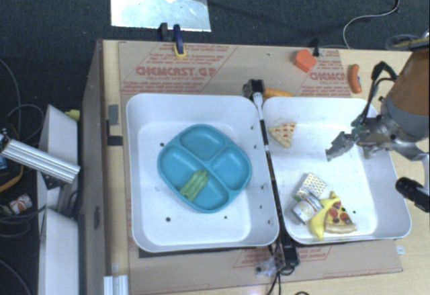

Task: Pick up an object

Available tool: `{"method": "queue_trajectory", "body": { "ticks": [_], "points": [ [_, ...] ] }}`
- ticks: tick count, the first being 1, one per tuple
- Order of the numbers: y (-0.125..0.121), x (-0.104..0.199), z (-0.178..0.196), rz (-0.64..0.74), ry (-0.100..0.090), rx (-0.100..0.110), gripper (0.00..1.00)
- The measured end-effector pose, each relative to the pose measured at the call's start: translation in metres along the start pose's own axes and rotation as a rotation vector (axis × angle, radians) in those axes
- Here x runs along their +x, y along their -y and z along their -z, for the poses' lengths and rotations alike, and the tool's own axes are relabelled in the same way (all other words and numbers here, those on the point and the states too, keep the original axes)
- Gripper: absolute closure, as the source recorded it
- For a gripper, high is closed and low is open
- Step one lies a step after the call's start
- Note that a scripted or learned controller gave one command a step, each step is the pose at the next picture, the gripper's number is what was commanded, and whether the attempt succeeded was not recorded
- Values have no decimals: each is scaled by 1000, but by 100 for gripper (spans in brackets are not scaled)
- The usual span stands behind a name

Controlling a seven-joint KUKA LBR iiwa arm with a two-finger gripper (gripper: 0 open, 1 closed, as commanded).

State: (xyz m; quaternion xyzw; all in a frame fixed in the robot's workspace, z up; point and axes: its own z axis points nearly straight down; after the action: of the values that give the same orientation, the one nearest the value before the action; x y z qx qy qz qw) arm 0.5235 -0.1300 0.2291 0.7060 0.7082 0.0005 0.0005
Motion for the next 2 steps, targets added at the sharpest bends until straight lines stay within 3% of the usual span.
{"method": "queue_trajectory", "body": {
  "ticks": [1,2],
  "points": [
    [-64,-78,-39,-3,2,1,0],
    [-125,-70,-146,1,0,0,0]
  ]
}}
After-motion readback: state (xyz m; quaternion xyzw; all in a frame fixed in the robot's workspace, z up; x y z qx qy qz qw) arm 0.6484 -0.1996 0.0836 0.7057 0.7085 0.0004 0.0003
